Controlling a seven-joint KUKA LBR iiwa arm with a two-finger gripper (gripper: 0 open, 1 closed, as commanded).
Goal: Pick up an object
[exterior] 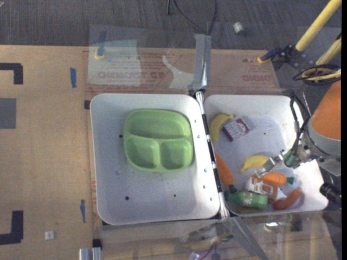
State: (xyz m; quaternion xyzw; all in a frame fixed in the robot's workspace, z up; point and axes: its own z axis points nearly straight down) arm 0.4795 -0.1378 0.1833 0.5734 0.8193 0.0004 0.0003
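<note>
My gripper [270, 169] hangs low in the right bin [271, 110], reaching in from the right. It sits just right of a small yellow banana [254, 162] and just above a small orange vegetable [274, 179]. Nothing shows held in it. Under the orange piece lies a white and orange carton [259, 188]. A green bottle [248, 200] lies on its side at the front. A brown sausage [288, 199] rests at the front right.
A carrot [224, 170] lies along the right bin's left wall. A larger yellow piece [219, 125] and a maroon packet [236, 128] sit at the back. The left bin [108, 188] holds a green divided plate [158, 140].
</note>
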